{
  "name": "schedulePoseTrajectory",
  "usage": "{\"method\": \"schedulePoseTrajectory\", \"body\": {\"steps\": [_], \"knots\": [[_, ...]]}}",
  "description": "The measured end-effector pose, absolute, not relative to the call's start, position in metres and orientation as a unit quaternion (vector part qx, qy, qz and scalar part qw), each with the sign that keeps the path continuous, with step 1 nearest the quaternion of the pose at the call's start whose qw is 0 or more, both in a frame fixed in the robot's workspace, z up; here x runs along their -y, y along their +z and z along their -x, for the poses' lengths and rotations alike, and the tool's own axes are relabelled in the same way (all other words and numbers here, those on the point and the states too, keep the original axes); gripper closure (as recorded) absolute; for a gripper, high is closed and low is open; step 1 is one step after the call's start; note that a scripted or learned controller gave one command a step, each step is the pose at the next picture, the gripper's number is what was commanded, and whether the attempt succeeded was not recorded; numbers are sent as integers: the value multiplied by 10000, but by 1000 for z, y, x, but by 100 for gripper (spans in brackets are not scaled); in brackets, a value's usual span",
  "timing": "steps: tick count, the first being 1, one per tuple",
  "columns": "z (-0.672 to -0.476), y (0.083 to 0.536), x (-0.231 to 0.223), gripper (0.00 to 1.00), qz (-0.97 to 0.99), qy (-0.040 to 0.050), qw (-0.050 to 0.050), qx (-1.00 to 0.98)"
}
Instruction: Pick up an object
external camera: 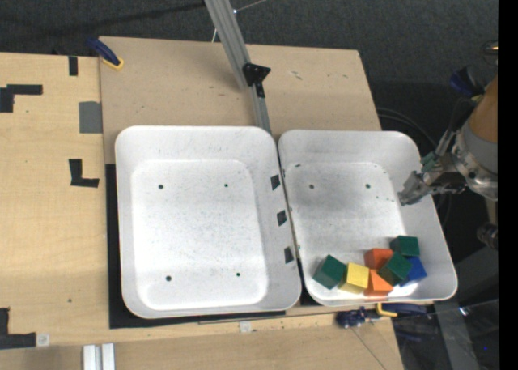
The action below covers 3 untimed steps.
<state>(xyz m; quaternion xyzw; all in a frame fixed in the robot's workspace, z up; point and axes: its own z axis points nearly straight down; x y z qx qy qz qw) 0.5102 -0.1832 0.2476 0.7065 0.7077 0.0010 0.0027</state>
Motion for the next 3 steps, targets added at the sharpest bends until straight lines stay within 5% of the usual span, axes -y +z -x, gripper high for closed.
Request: {"method": "schedulePoseTrajectory", "body": {"steps": [1, 3], "knots": [[-511, 297, 183, 100, -7066, 9, 21, -7076], [-531, 263, 87, 100, -7052, -5, -11, -7090]]}}
